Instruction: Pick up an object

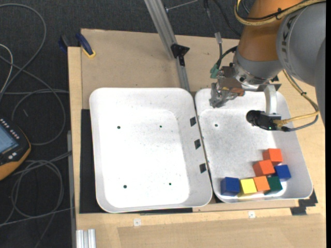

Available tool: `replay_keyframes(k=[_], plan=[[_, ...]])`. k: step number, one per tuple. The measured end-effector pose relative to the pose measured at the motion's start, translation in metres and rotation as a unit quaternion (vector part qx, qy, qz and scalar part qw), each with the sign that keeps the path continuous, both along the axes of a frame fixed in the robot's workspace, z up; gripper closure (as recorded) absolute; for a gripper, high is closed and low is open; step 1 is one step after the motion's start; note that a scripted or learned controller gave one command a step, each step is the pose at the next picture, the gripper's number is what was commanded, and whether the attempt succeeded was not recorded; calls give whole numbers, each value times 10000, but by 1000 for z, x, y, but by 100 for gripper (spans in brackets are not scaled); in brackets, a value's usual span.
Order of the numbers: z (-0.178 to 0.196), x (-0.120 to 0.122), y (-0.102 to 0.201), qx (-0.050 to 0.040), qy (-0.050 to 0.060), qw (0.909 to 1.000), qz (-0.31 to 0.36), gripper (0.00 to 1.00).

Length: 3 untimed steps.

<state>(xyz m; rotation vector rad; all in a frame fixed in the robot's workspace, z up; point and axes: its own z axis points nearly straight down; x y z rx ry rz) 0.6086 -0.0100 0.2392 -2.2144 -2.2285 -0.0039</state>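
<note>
Near right corner of the right bin [295,154] — coloured blocks [258,177] clustered, untouched. Left bin [103,138] beside it. Farther back, gripper [221,96] hangs over the right bin's far edge, well apart from them, nothing visibly held — openness unclear. Pick not yet started.

Coloured blocks [259,175] clustered, near-right corner of right bin [227,138].

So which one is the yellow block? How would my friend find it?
Look at the right bin, the one the arm reaches over, and go to its near corner where the small blocks are bunched. The yellow block sits in the front row there, between a blue block and an orange block. It is the sole yellow one in the pile.
</note>
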Motion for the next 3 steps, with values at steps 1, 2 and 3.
replay_keyframes(k=[1,2,3], plan=[[-9,21,46,1,0,10000,-1,100],[8,44,99,7,-15,10000,6,100],[7,43,95,-9,6,10000,-20,0]])
